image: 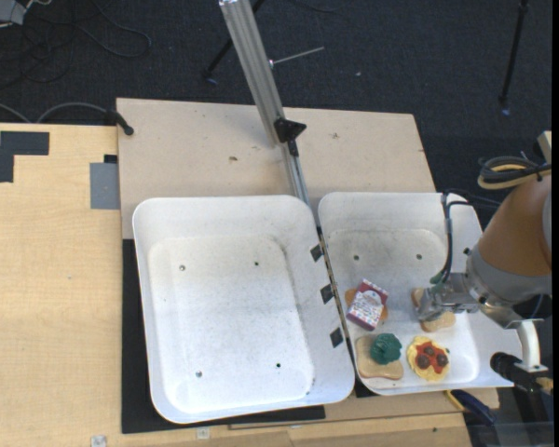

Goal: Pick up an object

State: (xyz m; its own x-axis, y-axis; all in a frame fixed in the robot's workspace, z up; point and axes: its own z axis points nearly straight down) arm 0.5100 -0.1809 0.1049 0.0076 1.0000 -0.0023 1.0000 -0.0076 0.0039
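The right bin (382,222) holds several small items near its front. A red and white snack packet (367,305) lies by the divider. In front of it, a green lump (386,347) rests on a tan bread slice (380,369). A yellow round piece with red dots (429,358) lies to the right of them. A tan, bread-like piece (436,320) sits near the bin's right wall. My gripper (435,303) is down in the right bin, right over that tan piece and touching or nearly touching it. The arm (514,245) comes in from the right.
The left bin (168,250) lies beside the right one, with black clips (327,292) along the shared rim. A slanted aluminium bar (258,68) rises behind the bins. Cables (508,168) hang at the right by the arm.
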